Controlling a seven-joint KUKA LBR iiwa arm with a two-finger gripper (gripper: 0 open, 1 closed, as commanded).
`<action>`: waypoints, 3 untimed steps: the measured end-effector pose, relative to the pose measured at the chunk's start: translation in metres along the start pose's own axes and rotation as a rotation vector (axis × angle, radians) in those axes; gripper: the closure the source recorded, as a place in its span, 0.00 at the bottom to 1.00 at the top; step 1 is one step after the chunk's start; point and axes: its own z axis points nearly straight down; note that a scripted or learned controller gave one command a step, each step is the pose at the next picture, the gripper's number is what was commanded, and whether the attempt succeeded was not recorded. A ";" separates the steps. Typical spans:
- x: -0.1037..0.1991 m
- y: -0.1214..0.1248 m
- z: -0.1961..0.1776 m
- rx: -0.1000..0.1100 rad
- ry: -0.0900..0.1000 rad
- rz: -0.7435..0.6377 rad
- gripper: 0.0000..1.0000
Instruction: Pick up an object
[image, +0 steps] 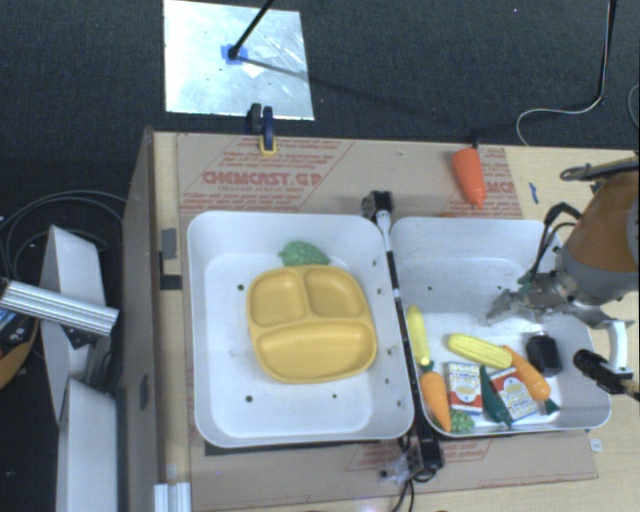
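The right bin holds several toy foods along its near side: a yellow corn cob, a slim yellow piece by the left wall, an orange carrot, a second carrot, two small printed boxes and a black lump. My gripper hangs low over the bin's right middle, just above and right of the corn cob, touching none of the toys that I can see. Its grey wrist and the orange band reach in from the right.
The left bin carries a yellow divided plate and a green leafy toy behind it. An orange carrot toy lies on the cardboard behind the right bin. A black clamp sits where the bins meet.
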 end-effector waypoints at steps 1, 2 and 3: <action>0.084 0.067 -0.083 -0.005 0.002 -0.003 0.00; 0.112 0.019 0.000 -0.001 0.002 0.000 0.00; 0.078 -0.022 0.000 0.000 0.000 0.001 0.00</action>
